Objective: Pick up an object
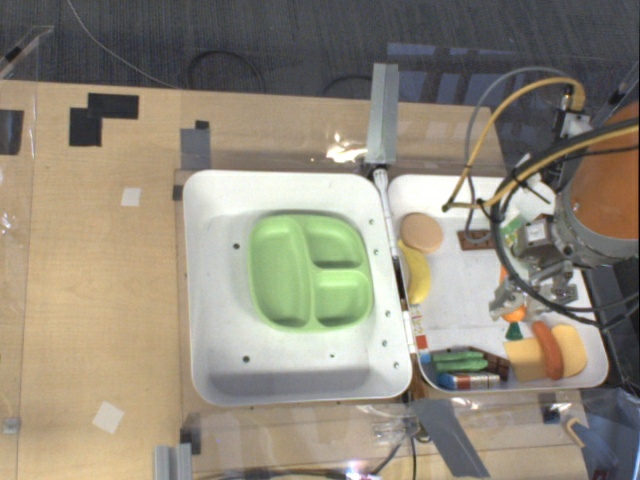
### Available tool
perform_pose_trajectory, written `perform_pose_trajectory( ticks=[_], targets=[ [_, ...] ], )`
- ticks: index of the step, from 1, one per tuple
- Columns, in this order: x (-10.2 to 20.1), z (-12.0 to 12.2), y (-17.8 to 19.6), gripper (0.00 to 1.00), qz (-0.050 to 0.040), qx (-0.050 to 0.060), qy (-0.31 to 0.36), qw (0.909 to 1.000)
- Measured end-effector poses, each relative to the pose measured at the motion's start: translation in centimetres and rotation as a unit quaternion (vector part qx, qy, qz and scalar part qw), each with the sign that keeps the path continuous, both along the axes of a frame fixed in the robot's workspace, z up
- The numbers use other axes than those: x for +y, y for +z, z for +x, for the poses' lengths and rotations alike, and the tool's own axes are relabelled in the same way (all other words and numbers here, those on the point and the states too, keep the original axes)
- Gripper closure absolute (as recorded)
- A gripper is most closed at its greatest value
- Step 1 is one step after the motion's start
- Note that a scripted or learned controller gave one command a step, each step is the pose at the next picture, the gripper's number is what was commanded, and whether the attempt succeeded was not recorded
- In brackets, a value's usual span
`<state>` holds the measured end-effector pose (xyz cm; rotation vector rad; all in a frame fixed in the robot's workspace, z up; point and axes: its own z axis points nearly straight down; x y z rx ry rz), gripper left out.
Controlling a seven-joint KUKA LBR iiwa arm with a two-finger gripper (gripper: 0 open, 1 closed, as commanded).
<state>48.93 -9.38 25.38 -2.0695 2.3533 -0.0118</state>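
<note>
The tool (520,303), its grip impossible to judge, hovers over the right bin (450,278); descending onto the hot dog (548,348) seems next.

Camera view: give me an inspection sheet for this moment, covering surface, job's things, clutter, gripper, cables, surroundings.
Surface: wooden bench bearing two white bins; left bin, right bin.
Job's things: right bin holds banana, tan disc, markers, sausage on a yellow block.
Clutter: green divided tray in left bin.
Gripper: gripper over the right bin; finger state unclear.
Cables: yellow hose and black cables at the wrist.
Surroundings: dark carpet beyond the bench.
</note>
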Motion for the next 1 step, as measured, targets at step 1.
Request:
perform_pose_trajectory(
  ticks=[1],
  targets=[
    [2.73,4.88,-0.56,1.0,0.0009,0.002,0.062,0.9981]
  ],
)
